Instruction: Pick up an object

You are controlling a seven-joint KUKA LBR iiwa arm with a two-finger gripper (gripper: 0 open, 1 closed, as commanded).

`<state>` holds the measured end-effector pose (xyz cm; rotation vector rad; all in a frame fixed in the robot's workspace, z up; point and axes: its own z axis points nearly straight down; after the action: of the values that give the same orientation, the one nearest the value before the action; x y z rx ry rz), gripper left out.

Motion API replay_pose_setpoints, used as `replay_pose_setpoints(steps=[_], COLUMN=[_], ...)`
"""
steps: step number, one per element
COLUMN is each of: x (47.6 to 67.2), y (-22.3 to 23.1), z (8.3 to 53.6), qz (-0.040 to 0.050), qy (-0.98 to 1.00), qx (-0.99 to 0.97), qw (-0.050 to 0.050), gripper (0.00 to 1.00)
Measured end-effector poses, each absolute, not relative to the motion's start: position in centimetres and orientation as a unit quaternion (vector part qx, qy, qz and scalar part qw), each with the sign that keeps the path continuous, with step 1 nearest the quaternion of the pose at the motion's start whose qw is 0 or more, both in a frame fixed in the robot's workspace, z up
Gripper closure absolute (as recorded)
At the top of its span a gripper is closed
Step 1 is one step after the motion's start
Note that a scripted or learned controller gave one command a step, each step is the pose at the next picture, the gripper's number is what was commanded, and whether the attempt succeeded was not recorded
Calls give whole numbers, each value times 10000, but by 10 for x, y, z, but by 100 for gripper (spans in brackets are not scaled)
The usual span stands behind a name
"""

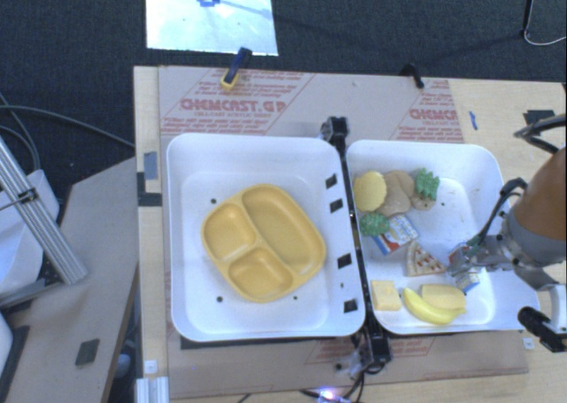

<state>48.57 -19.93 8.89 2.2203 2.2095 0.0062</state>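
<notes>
The right bin (pixel 469 162) holds several toy foods: a yellow round piece (pixel 369 189), a tan piece (pixel 400 193), a green broccoli-like piece (pixel 427 184), a small packet (pixel 397 232), a pizza slice (pixel 425 260), a cheese block (pixel 384 295) and a banana (pixel 431 303). My gripper (pixel 467 265) reaches in from the right and hangs low over the bin's right part, just right of the pizza slice and above the banana. I see nothing clearly between its fingers.
The left bin (pixel 190 166) holds a yellow divided tray (pixel 262 240). A black divider (pixel 347 215) runs between the bins. A cardboard sheet (pixel 266 100) lies under the bins. Grey frame parts (pixel 35 215) stand at the left.
</notes>
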Motion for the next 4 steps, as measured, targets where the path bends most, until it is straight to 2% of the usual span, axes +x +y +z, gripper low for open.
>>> replay_pose_setpoints(steps=[1,2,3,4], x=[538,489,491,514], y=[-208,-197,-206,-208], z=[88,89,89,88], qz=[20,29,41,16], qy=[7090,7069,7080,7086], qx=[7052,7073,7062,7056], qw=[49,72,38,42], gripper=[100,100,100,100])
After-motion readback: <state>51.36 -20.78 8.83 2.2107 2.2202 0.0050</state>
